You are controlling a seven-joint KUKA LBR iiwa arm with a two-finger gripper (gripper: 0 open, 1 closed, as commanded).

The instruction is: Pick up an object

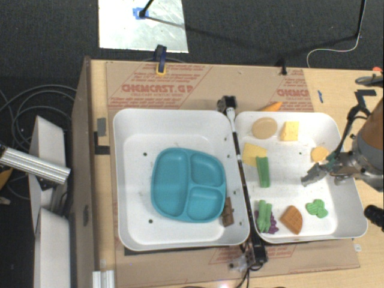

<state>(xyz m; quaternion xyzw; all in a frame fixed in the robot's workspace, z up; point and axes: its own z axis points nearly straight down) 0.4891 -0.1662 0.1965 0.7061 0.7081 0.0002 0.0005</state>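
The bench carries two white bins side by side. The left bin holds a blue divided plate, with a small brown piece against the divider at its lower right.

The right bin holds the loose objects: a tan round disc and a yellow block at the far end, a yellow wedge touching a green stick, an orange round piece toward the right wall, and a green-and-purple bunch, an orange-brown slice and a green blob along the near edge.

The gripper reaches in from the right over bare bin floor, below the orange round piece, gripping nothing that I can see. How wide it stands cannot be told.
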